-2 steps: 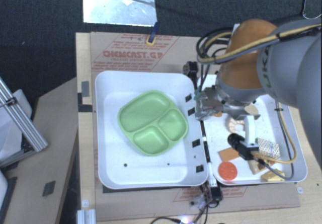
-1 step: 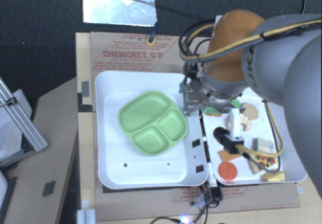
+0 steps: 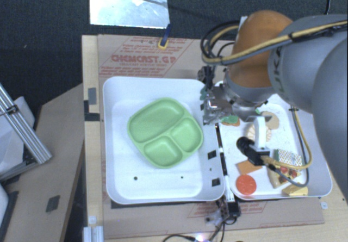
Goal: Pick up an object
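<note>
White bin point(image 3: 117, 126) holds glossy green three-compartment plate point(image 3: 165, 132).

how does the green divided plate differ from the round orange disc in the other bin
The green divided plate lies in the left bin; the round orange disc lies in the right bin, near its front edge. The plate is far larger, taking up much of its bin, while the disc is small. The plate is pale green with three compartments; the disc is plain orange-red and flat. The plate lies by itself, the disc among other small items. Both rest flat, apart from the gripper.
</note>
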Robot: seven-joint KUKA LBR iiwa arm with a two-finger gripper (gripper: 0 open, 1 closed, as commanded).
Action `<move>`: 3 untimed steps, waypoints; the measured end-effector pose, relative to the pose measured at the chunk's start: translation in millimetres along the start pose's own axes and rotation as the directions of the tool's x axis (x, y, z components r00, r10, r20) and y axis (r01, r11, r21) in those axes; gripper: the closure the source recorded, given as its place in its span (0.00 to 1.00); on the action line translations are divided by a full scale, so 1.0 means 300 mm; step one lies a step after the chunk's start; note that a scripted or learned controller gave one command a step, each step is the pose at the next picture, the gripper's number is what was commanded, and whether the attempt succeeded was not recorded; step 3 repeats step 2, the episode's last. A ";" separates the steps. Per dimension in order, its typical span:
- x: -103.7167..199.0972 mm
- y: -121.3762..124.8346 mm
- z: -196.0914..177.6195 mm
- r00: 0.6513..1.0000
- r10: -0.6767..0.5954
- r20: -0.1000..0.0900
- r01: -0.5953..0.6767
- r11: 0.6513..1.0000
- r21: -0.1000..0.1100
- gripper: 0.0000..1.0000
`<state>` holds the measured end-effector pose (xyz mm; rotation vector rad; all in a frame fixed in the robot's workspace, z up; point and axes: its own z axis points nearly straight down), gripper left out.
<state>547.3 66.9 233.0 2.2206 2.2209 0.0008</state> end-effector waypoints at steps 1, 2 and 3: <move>-0.008 -0.011 0.011 1.000 0.000 0.000 0.000 1.000 0.001 1.00; 0.004 -0.006 0.060 1.000 -0.001 0.000 0.001 1.000 0.001 1.00; 0.004 -0.006 0.060 1.000 -0.001 0.000 0.001 1.000 0.001 1.00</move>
